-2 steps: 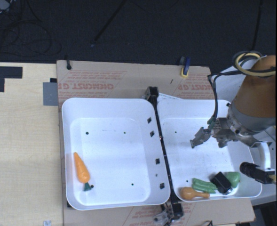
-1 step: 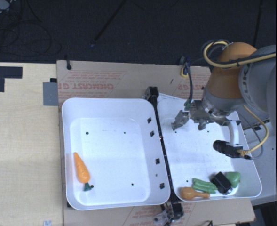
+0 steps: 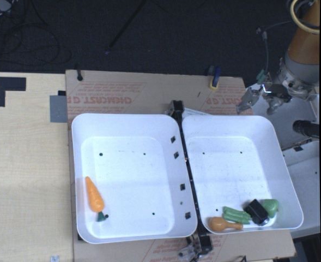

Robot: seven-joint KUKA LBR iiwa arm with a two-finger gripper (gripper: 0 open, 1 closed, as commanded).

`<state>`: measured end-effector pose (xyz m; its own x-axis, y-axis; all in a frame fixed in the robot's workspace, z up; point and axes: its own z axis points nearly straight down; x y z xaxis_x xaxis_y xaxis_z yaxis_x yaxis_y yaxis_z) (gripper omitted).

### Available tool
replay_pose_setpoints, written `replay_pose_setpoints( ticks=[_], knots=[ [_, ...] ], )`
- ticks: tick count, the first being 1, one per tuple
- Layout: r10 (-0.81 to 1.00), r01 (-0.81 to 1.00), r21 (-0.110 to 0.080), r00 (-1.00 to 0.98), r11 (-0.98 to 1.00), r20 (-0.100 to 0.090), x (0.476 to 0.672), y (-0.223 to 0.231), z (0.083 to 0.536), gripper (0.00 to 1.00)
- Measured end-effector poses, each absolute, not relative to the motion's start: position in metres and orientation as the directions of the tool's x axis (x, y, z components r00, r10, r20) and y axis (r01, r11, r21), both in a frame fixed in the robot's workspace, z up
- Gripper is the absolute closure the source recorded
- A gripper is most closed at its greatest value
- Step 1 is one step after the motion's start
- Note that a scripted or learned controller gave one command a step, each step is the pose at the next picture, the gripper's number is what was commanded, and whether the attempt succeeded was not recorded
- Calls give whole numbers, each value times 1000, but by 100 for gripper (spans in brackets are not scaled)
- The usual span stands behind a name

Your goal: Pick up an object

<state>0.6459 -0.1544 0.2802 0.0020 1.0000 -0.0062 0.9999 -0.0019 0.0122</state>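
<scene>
An orange toy carrot (image 3: 94, 195) with a small green top lies at the front left of the left bin (image 3: 128, 173). In the front right corner of the right bin (image 3: 231, 162) several things huddle together: a green pea pod (image 3: 236, 215), a black block (image 3: 256, 212), a green rounded piece (image 3: 271, 205) and a tan-orange gourd shape (image 3: 224, 224). My gripper (image 3: 259, 95) hangs beyond the far right corner of the right bin, off its rim and well away from all the objects. The orange-banded arm (image 3: 303, 42) rises behind it.
A black clamp strip (image 3: 182, 168) runs between the two bins. Both rest on a cardboard sheet (image 3: 127, 94) on the wooden bench. A blue and yellow clip (image 3: 214, 78) stands at the cardboard's far edge. Dark cables lie across the back.
</scene>
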Motion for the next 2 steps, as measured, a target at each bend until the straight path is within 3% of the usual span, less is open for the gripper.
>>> replay_pose_setpoints(
  ticks=[1,2],
  knots=[
    [1000,1000,-2,0,0,-1,643,-152,282,100],
    [1000,1000,5,-3,3,0,645,-124,342,100]
  ],
)
